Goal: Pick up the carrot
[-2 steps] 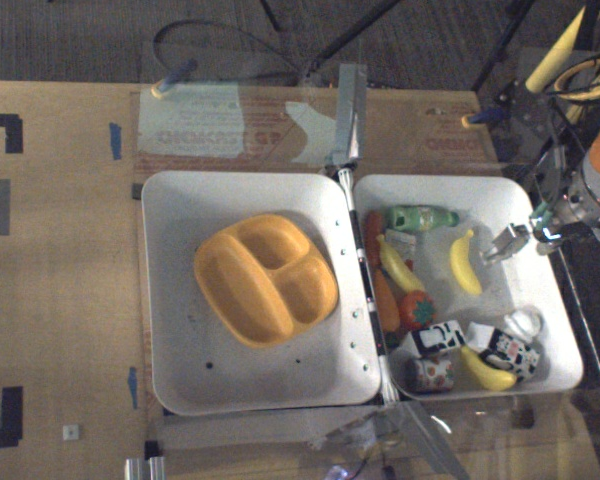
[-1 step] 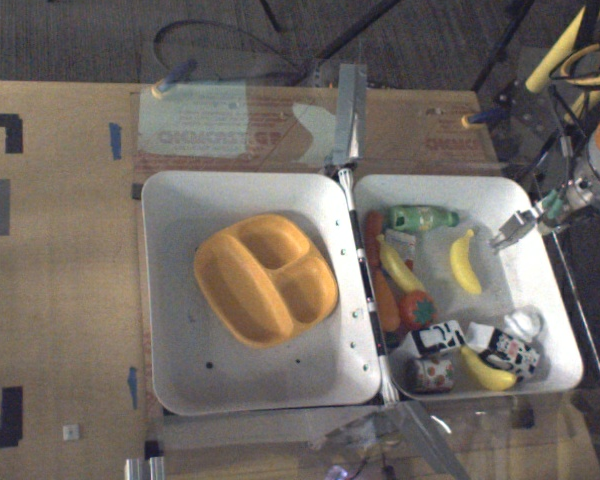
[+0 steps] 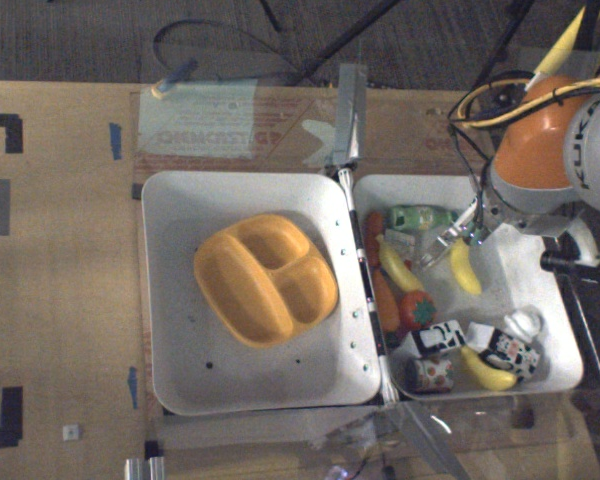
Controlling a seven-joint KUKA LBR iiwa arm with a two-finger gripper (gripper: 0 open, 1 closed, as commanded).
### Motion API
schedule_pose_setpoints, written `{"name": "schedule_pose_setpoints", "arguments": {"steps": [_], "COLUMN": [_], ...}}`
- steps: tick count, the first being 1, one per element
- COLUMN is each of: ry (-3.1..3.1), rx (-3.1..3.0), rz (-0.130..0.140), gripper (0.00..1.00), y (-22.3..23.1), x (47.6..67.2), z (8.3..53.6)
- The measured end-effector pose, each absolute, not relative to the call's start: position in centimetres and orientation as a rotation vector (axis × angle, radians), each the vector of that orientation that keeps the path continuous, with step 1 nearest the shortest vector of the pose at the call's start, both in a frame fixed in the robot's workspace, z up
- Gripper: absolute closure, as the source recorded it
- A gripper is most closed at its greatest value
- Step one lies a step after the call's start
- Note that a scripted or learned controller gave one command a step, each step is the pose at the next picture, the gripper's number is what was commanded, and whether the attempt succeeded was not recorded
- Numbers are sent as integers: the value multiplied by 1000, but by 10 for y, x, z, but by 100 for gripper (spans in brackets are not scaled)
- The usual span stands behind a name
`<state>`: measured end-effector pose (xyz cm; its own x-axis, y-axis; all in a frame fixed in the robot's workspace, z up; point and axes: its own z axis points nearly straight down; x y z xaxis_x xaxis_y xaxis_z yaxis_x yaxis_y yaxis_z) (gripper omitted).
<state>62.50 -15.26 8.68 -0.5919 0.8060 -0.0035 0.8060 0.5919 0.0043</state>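
Arm (image 3: 570, 158): pale grey casing with rounded joints. Broad orange band (image 3: 530, 148) above wrist, glossy, domed. Dark letters "KU" on grey shell at right edge, remainder cut off. Black cables (image 3: 477, 108) loop beside band on far side; yellow cable (image 3: 565, 38) runs off toward far right. Gripper (image 3: 458, 236): small, metallic grey with dark parts, detail blurred.
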Motion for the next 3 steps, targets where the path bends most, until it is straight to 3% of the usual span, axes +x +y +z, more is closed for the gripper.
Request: {"name": "schedule_pose_setpoints", "arguments": {"steps": [1, 2, 3], "ry": [2377, 2030, 2028], "rx": [2060, 2398, 2395], "rz": [9, 1, 4], "gripper": [0, 0, 100], "y": [-207, -185, -186], "x": [655, 609, 611], "z": [97, 86, 97]}}
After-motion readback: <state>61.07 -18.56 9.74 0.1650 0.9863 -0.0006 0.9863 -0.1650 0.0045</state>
